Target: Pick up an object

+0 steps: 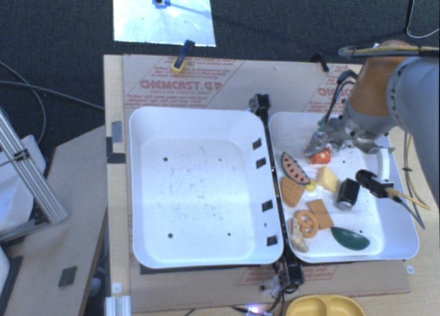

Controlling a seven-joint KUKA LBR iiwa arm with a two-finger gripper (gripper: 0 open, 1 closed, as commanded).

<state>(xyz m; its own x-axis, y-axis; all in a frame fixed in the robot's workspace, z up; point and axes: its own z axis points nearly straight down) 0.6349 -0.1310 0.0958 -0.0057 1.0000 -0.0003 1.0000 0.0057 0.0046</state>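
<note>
White plastic forms the two shallow bins set side by side on the bench: the left bin (199,191) and the right bin (395,239), which holds a cluster of small toys. The arm (405,95) reaches in from the right, with its gripper (323,144) lowered over the far part of the right bin, directly above a small red piece (321,157). From where I stand this piece looks to be the chosen object, since the gripper sits just at it. Whether the jaws are apart or together cannot be told; the wrist hides them. Nearer the front lie a watermelon slice (293,169), a yellow block (328,179), a dark can (347,194), a pretzel (306,223) and a green leaf shape (351,238), loosely scattered, near one another.
</note>
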